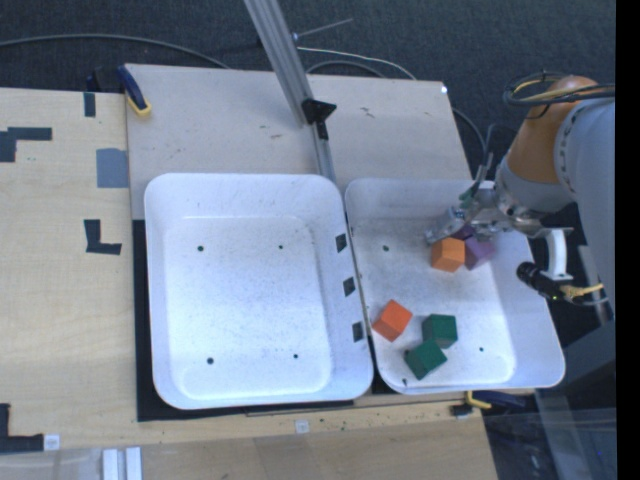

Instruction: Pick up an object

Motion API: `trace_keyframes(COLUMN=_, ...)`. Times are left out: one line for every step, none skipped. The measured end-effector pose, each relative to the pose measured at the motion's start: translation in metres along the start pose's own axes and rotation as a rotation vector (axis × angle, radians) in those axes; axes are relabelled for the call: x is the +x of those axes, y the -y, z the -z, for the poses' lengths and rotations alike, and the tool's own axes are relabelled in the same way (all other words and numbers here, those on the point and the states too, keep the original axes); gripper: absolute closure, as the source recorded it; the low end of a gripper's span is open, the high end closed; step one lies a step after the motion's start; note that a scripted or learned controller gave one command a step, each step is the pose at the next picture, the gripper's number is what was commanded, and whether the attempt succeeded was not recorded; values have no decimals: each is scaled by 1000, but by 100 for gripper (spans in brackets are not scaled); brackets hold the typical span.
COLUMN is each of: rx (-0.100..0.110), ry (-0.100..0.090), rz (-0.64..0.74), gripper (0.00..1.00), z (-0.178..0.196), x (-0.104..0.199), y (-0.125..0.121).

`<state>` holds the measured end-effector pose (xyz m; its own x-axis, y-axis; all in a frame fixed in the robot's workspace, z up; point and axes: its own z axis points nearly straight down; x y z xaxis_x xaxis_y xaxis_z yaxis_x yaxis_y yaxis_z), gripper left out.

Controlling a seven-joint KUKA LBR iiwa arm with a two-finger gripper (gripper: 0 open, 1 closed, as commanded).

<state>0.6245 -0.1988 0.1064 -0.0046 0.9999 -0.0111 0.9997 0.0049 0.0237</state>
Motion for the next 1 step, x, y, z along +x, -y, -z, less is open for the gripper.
trace_keyframes(rx=-18, ry=9, rz=-2, gripper=0, z=2, x=18, y=22)
